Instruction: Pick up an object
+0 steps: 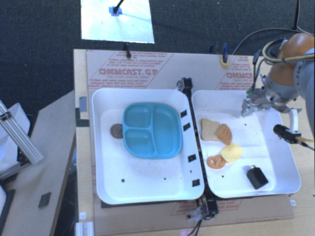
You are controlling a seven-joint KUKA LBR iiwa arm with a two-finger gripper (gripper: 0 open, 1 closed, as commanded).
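My gripper (247,108) hangs over the far right part of the right bin (275,181), with nothing visibly in it. In front of it and to its left lie a pale slice of toast (209,129) and, touching it, an orange ridged piece (225,133). Closer to the front are a pretzel (215,161) and a yellow chip (232,153) that overlap. A black block (256,176) lies alone near the front right corner. All of these rest on the bin floor, apart from the gripper.
The left bin (106,181) holds a blue divided plate (150,130) with a small brown disc (116,130) at its left edge. A row of black clips (191,141) runs along the wall between the bins. A black fitting (285,132) juts over the right bin's right rim.
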